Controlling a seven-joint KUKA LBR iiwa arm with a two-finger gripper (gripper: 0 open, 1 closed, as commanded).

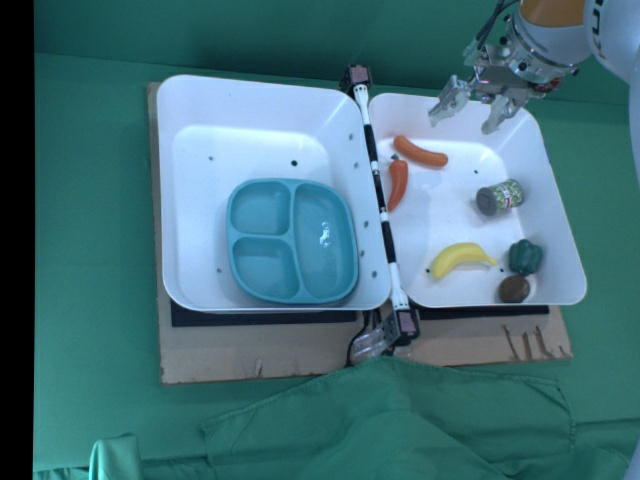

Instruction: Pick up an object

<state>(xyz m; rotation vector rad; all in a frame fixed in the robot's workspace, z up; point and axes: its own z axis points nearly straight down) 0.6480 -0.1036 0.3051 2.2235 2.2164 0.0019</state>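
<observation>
- Above the right shallow white plastic bin (560,268), the gripper (472,108) hangs spread, holding nothing.
- It should drop straight onto the orange sausage (420,152), straddling its width.

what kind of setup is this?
Likely a lab pick-and-place test bench: two white bins on cardboard over green cloth, toy food such as a banana, and an open gripper above the right bin.

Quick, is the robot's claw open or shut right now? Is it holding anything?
Gripper: open, holding nothing, hovering above the far edge of the right white bin.
</observation>
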